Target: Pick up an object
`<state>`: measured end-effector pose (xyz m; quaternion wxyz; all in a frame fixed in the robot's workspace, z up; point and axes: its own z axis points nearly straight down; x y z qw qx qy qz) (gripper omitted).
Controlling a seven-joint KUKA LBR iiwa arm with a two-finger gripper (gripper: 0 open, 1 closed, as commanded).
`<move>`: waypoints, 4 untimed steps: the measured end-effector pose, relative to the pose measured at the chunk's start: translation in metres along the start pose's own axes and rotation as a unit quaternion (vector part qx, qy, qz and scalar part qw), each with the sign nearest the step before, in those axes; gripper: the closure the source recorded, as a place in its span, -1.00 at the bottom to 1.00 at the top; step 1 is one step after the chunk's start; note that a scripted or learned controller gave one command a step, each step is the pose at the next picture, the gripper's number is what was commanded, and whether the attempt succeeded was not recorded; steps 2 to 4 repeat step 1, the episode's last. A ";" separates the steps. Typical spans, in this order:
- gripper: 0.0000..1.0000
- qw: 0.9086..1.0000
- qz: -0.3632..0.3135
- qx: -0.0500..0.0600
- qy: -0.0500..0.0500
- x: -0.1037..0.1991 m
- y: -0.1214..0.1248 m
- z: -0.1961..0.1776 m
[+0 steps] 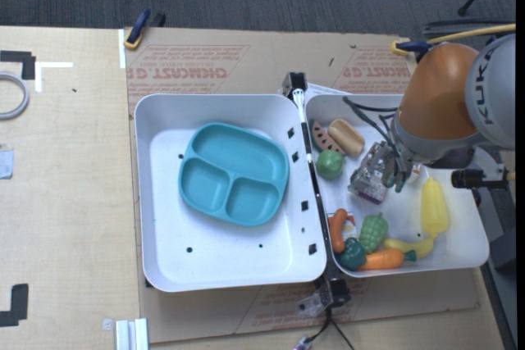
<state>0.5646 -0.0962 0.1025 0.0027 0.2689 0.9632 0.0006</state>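
Orange-banded arm (443,94) over right bin (467,254), gripper (379,172) partly hidden, jaw state unclear, toy food below

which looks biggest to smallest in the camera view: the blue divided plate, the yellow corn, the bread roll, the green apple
1. blue divided plate, by far the largest
2. yellow corn
3. bread roll, close to the corn in length, so that order is unsure
4. green apple, the smallest
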 end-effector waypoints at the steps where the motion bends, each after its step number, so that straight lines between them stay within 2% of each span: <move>1: 1.00 1.000 -0.022 0.000 0.001 0.046 0.042 -0.124; 4: 1.00 1.000 -0.022 0.000 0.001 0.046 0.042 -0.124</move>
